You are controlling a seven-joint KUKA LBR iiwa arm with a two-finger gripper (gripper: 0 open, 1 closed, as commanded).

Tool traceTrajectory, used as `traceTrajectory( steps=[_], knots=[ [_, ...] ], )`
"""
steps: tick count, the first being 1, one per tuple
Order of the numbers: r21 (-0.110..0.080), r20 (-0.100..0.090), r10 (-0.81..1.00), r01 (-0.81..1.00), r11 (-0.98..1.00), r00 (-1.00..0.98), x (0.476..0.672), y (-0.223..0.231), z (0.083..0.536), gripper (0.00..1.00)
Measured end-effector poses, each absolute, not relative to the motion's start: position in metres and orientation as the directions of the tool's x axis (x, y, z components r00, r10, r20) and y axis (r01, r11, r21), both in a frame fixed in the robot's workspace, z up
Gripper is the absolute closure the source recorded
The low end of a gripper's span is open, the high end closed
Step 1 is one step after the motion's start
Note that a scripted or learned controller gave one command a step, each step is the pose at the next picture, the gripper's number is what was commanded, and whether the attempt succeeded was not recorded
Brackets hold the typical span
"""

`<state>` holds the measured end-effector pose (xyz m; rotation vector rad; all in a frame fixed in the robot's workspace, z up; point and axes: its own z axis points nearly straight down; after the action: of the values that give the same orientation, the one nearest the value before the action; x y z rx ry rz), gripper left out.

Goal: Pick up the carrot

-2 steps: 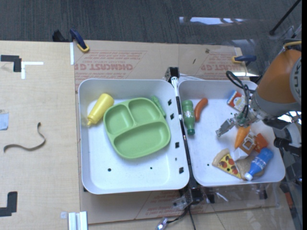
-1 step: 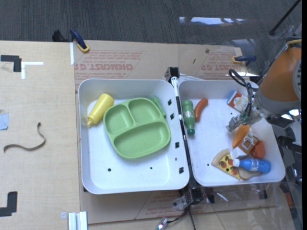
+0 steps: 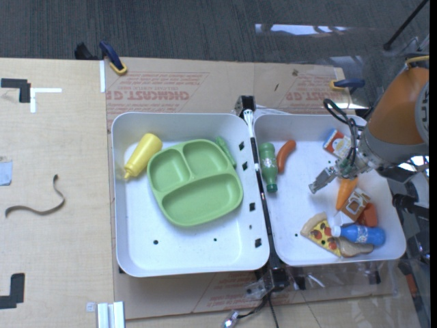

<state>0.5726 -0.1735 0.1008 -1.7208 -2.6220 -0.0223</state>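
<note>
The carrot (image 3: 345, 193) lies in the right bin (image 3: 293, 244), toward its three-o'clock wall, point aimed at six o'clock. The gripper (image 3: 339, 175) sits at its top end, one grey finger (image 3: 323, 181) reaching out toward nine o'clock; whether the fingers are spread or clenched I cannot tell, and the carrot is not seen between them.

At the carrot's five o'clock crowd one pizza slice (image 3: 319, 232), one blue bottle (image 3: 360, 234) and a small box (image 3: 357, 201). Open floor lies toward nine o'clock, as far as one green bottle (image 3: 268, 166) and one chilli (image 3: 285, 153) near the dividing wall.

The left bin (image 3: 136, 244) holds one green plate (image 3: 195, 181) and one yellow bottle (image 3: 141, 154).
</note>
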Motion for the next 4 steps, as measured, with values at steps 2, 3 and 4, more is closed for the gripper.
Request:
traceTrajectory(
  steps=[2,3,4],
  knots=[
    [-0.006,0.043,0.997,0.998,-0.066,0.066,0.575,-0.192,0.093,0.0],
    [-0.001,0.034,0.998,0.999,0.044,-0.044,0.57,-0.192,0.093,0.0],
    [0.001,0.0,0.974,0.974,0.226,-0.226,0.566,-0.221,0.13,0.0]
  ],
)
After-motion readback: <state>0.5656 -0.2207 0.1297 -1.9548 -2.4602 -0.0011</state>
